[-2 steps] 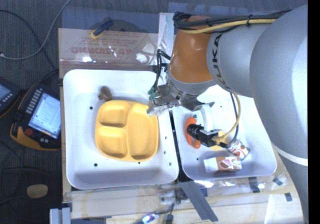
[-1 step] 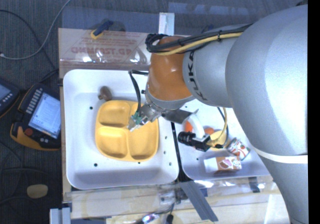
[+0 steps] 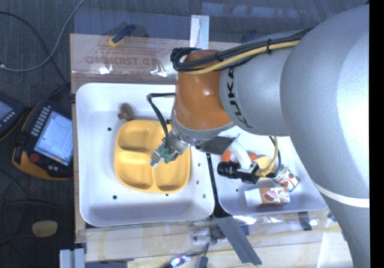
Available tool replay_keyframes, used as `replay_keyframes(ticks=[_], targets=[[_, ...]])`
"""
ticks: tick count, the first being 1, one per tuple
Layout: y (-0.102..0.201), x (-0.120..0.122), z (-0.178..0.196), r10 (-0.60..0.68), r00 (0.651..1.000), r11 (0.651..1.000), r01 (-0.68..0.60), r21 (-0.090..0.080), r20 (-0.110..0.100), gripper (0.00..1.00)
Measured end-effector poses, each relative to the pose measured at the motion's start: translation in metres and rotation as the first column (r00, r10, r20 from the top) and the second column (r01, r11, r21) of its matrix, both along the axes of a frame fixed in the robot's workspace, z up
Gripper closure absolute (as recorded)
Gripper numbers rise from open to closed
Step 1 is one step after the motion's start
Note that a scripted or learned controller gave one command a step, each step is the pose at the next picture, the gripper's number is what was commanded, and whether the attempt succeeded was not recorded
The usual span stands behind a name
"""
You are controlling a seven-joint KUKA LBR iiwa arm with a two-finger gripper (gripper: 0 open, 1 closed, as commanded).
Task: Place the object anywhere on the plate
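i'm seeing the gripper (image 3: 162,156) hovering over the yellow plate (image 3: 139,151) in the left bin (image 3: 96,201), at the plate's 3 o'clock; can't tell its jaw state.

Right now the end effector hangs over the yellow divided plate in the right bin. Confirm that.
Not quite: the camera view shows the yellow divided plate in the left bin, not the right. The end effector does hang over it.
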State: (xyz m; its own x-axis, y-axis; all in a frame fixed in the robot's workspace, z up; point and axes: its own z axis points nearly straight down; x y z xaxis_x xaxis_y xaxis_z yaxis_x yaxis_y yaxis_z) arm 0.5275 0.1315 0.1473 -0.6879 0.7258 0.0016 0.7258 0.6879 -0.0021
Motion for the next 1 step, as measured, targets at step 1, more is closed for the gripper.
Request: replay_keyframes(ticks=[1], targets=[[0.0192,0.0759,0.0360,-0.043,0.999,0.999,0.043,0.001,0.002,1.00]])
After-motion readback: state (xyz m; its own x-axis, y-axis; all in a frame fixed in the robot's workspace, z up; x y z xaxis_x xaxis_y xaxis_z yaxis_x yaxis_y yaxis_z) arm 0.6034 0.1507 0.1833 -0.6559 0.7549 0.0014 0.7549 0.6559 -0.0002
